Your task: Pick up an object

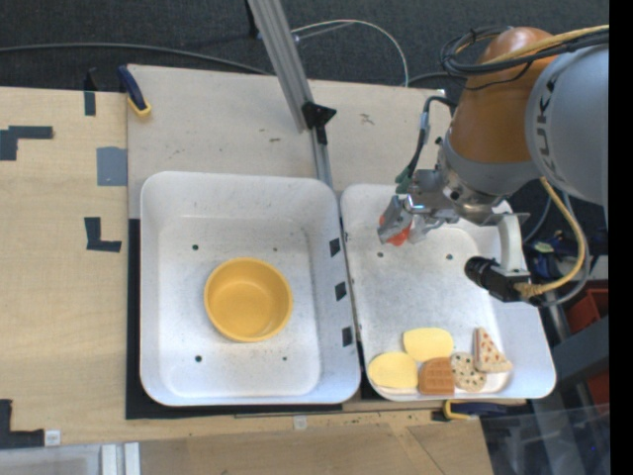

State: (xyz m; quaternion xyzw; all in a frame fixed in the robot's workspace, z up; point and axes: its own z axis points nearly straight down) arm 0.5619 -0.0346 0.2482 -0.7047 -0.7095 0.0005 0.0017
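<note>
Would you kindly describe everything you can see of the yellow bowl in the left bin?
The yellow bowl is round, plain and matte, plastic by the look of it. It stands upright, its mouth open upward with nothing inside, near the middle of the left bin, resting on the bin's floor. It touches none of the bin's walls.

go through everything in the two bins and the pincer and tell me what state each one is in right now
Yellow bowl: upright, alone in the left bin.
Pincer: above the right bin, near its far end, something red at its tip.
Toy food pieces: clustered at the right bin's near edge, touching one another.
Wedge-shaped piece: at the cluster's right end.
</note>
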